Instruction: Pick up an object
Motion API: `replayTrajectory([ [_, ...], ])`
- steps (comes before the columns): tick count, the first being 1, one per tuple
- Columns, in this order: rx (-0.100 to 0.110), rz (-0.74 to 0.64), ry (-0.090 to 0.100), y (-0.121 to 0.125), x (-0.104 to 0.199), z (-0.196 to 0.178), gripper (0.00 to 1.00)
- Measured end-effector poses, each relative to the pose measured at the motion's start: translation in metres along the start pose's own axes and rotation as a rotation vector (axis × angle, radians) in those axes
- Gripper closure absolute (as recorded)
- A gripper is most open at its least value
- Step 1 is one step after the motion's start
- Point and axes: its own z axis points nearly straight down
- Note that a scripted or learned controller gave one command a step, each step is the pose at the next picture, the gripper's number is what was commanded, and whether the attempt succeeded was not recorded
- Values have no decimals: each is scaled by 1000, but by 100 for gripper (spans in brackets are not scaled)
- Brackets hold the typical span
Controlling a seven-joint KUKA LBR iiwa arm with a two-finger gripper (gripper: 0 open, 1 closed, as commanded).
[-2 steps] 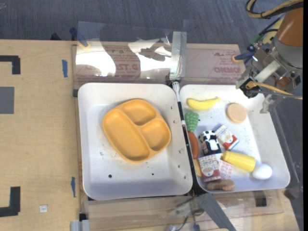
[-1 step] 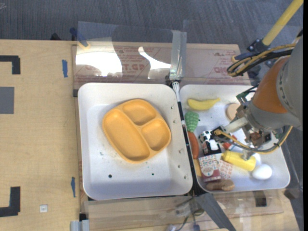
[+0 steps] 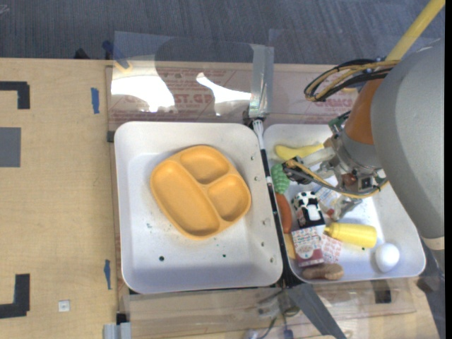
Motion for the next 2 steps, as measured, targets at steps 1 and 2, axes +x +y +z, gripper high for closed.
replayTrajectory([
  [1,0,-3,3,-22,-100,-79,0],
  [2,-2,-305,3,-65,-91,-129,0],
])
